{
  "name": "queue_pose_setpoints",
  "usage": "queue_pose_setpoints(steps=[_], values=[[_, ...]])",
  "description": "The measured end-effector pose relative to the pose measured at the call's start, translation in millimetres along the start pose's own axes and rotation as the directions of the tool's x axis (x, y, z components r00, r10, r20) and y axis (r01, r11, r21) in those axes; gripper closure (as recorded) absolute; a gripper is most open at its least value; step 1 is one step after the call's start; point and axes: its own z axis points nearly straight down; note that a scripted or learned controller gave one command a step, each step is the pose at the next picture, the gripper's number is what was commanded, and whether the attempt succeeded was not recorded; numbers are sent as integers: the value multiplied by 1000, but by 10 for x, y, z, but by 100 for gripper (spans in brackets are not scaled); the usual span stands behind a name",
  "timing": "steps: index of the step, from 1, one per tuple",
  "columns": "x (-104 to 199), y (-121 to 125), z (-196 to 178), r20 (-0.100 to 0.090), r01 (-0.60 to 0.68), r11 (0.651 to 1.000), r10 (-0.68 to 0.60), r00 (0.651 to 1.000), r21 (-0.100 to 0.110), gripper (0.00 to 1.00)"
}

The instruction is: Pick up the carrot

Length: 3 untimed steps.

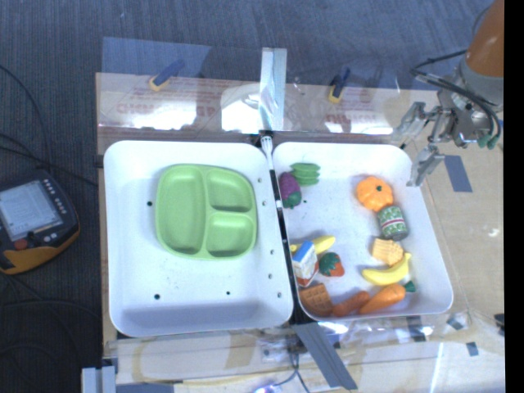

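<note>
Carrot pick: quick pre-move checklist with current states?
1. Carrot located, front edge of right bin: ok.
2. Carrot top exposed: ok.
3. Room around carrot: not ok; banana lies against it and the bin wall is close.
4. End effector free of objects: ok, fingers open, nothing between them.
5. End effector over carrot: not ok; it is at the bin's far right corner.
</note>
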Motion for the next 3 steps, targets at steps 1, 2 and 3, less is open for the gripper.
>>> queue_pose_setpoints(steps=[1,2,3], values=[[1000,472,1379,-12,-242,970,242,970,-2,0],[322,158,1722,9,-150,989,150,989,0,0],[-84,197,1733,8,5,1000,-5,1000,2,0]])
